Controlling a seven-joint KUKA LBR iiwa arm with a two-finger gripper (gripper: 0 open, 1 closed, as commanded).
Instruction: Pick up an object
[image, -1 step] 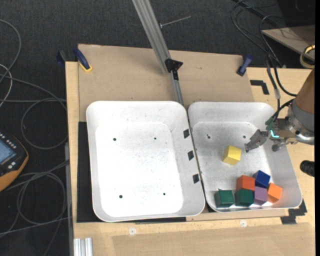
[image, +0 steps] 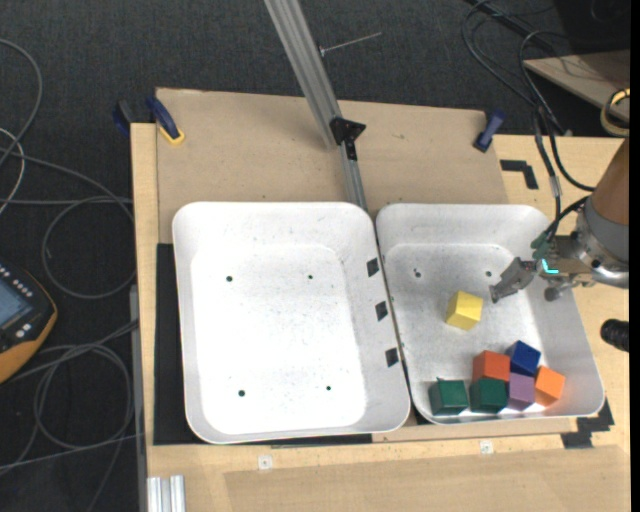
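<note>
In the camera view, two shallow white bins sit side by side on the tabletop (image: 300, 470). The left bin (image: 200, 300) and the right bin (image: 440, 225) touch along their inner rims.

The gripper (image: 530, 282) reaches in from three o'clock, hanging over the upper right part of the right bin. Its two fingers (image: 510, 279) are spread apart with nothing between them, tips pointing toward nine o'clock and slightly down. The arm (image: 612, 215) behind it leaves the view at the right edge.

A yellow block (image: 464, 310) lies alone near the middle of the right bin, just to the eight o'clock side of the fingertips and apart from them. It looks roughly cube-shaped, so no long axis can be told; its edges sit a little turned against the bin walls.

The other blocks cluster at the five o'clock corner of the same bin: a dark green block (image: 450, 396), a second green block (image: 489, 395) just beside it, a red-orange block (image: 491, 365) behind that, a blue block (image: 524, 356), a purple block (image: 521, 388) and an orange block (image: 550, 383) nearest the wall. They crowd close together, several touching.
</note>
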